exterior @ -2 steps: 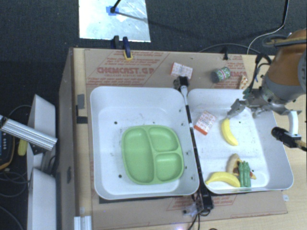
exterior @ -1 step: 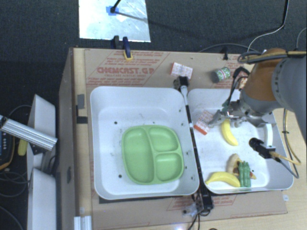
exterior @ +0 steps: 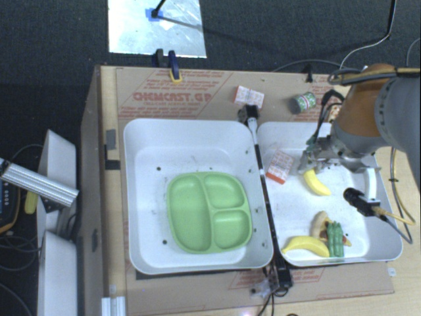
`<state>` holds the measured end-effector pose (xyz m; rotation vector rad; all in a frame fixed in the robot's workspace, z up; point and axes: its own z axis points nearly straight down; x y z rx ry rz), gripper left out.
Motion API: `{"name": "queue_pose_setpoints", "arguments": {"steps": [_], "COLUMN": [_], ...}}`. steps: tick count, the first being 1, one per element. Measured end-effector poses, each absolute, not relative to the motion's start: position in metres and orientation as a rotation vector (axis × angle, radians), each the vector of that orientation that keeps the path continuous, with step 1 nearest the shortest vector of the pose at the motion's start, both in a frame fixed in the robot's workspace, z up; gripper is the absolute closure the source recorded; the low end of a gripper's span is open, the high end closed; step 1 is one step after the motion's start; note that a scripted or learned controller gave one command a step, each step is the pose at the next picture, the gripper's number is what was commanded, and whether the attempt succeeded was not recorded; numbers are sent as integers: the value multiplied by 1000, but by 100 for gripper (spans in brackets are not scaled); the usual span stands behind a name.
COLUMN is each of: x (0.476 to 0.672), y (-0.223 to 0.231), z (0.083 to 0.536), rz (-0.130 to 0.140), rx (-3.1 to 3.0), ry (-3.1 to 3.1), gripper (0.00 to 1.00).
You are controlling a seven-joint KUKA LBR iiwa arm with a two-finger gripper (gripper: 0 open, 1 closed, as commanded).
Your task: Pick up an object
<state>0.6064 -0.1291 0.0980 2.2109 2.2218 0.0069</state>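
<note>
Arm reaches in from the right; tool (exterior: pixel 314 164) sits low in the right bin (exterior: pixel 289 206), right above a small yellow banana (exterior: pixel 316 184). Can't tell its state. A second banana (exterior: pixel 306 245) lies near the front wall. Left bin (exterior: pixel 141 176) holds a green divided plate (exterior: pixel 209 212).

Single fixed camera above the bench (exterior: pixel 197 91), angled down, both white bins (exterior: pixel 138 150) visible

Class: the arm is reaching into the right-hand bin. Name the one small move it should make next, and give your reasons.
Probably a short descent onto the yellow piece. The gripper sits just above that piece's upper end in the right bin, and nothing shows between its fingers.
</note>
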Motion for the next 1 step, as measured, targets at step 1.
{"name": "queue_pose_setpoints", "arguments": {"steps": [1], "x": [562], "y": [-52], "z": [185], "rz": [4], "rx": [2216], "ry": [2225], "gripper": [100]}}
